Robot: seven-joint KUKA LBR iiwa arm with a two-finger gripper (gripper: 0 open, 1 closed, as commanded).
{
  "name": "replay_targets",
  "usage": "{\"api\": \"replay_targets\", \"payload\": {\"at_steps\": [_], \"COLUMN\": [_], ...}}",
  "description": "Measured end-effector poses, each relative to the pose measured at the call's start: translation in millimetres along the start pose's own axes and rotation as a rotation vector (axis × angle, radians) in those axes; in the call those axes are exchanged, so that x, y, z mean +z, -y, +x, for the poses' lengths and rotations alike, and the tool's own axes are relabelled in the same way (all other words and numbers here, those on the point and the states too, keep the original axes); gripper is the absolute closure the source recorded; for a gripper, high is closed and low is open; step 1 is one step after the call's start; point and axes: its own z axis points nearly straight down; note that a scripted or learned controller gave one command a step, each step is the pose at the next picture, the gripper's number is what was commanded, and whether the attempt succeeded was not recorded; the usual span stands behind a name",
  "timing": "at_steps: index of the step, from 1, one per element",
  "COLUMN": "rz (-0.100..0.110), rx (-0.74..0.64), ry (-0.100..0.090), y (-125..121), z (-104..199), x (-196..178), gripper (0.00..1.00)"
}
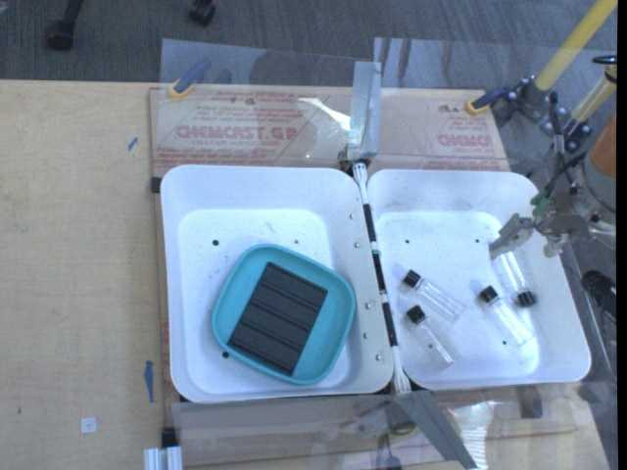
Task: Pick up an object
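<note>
In the right bin point(460, 199) lie several clear vials with black caps. One vial point(434, 299) and a second point(429, 333) lie left of the middle. Another vial point(506, 318) and one more point(511, 272) lie toward the right wall. My gripper point(530, 237) hovers over the right side of this bin, just above the upper end of the rightmost vial. Its two grey fingers stand apart, open, and nothing is between them. In the left bin point(196, 204) a teal square tray point(338, 302) carries a black ridged block point(278, 317).
A metal divider point(364, 116) and clear plastic sheeting stand behind the bins. Blue clamps point(188, 78) sit at the back corners. A yellow pole point(585, 27) and cabling crowd the upper right, and the wooden bench point(69, 262) extends left.
</note>
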Motion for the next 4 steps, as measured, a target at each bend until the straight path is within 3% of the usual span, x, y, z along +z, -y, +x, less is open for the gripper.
{"api": "replay_targets", "payload": {"at_steps": [1,2,3,4], "rz": [-0.009,-0.009,-0.015,-0.004], "rx": [-0.087,-0.134,-0.132,-0.067], "ry": [-0.006,-0.004,0.003,0.002], "y": [27,-4,-5,-66], "z": [-43,-39,-42,17], "x": [126,133,122,35], "gripper": [0.00,0.00,1.00,1.00]}}
